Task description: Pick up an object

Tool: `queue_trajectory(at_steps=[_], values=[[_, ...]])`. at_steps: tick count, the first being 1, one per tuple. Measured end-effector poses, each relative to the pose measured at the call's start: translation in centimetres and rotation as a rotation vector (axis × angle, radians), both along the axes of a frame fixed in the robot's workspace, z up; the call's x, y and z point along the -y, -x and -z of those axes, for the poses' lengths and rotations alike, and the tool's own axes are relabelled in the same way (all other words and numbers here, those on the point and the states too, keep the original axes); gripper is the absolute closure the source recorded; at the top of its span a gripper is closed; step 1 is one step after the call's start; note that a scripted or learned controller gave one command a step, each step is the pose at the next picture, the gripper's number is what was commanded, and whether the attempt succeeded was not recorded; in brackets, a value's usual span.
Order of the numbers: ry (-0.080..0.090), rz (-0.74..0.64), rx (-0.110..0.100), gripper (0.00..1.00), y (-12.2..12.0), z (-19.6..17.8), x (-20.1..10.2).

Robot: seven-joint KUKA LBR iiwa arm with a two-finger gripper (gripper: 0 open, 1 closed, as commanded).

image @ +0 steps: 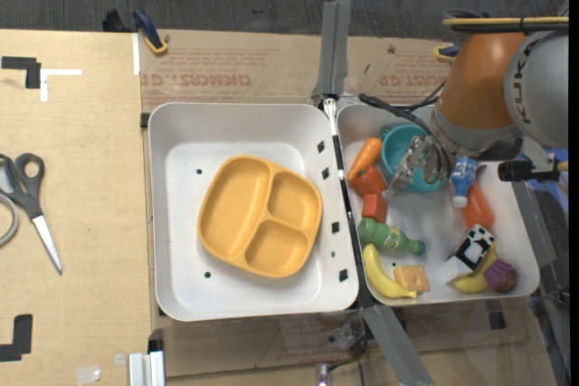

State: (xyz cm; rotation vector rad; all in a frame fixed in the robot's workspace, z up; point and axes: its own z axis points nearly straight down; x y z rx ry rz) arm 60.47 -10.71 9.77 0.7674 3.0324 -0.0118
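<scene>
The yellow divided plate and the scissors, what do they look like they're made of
The yellow divided plate looks like moulded plastic: one even colour, rounded dividers, a soft matt sheen. The scissors seem to have steel blades, pale and shiny, with grey handle loops, probably plastic, though that is hard to tell from this view.

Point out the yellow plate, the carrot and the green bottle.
Yellow plate (261,217): camera view, on the ridge where its three compartments meet.
Carrot (365,157): camera view, mid-length on its orange body.
Green bottle (387,237): camera view, middle of its body.
</scene>
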Motion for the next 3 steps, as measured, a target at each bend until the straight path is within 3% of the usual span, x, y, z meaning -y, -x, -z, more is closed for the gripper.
queue_trajectory(at_steps=[1,2,3], values=[[-0.011,0.245,0.004,1.0,7.7,0.1,-1.2],[-0.048,0.735,-0.043,1.0,4.8,0.3,2.9],[-0.011,0.766,-0.01,1.0,4.0,-17.0,-1.7]])
